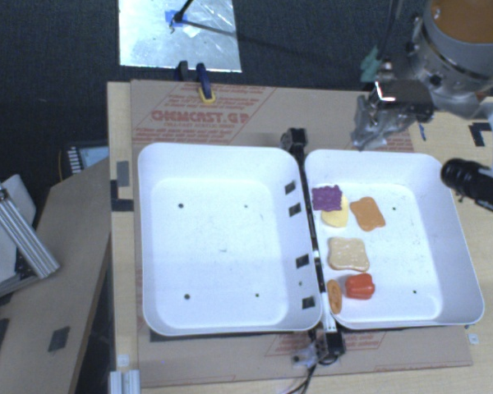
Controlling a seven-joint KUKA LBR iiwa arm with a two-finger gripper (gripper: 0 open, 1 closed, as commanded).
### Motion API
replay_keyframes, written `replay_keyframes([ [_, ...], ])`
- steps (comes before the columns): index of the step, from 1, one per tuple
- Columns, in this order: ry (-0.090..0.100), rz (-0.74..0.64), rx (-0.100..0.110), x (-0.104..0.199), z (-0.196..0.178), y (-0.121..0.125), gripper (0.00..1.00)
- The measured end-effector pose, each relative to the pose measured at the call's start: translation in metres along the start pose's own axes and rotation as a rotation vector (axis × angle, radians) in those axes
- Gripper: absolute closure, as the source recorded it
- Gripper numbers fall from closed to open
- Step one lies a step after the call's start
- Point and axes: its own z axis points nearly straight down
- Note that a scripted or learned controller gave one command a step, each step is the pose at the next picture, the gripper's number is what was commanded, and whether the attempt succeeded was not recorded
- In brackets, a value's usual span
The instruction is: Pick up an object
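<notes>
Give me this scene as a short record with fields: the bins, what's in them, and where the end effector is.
left bin: white, shallow
right bin: white, holds six small items near its left wall
items: purple piece, yellow piece, orange piece, toast slice, red block, small orange piece
end effector: above the right bin's far edge, holding nothing visible

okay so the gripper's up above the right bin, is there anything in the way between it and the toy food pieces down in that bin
Nothing visible blocks it. The gripper hangs above the far rim of the right bin. The purple piece, yellow piece, orange piece, toast slice and red piece lie uncovered by the divider, though closely clustered.
</notes>
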Motion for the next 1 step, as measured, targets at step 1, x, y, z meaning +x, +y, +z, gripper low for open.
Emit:
replay_keyframes([
  [1, 0.001, 0.001, 0.003, 0.0850, -0.0200, -0.0116, 1.00],
])
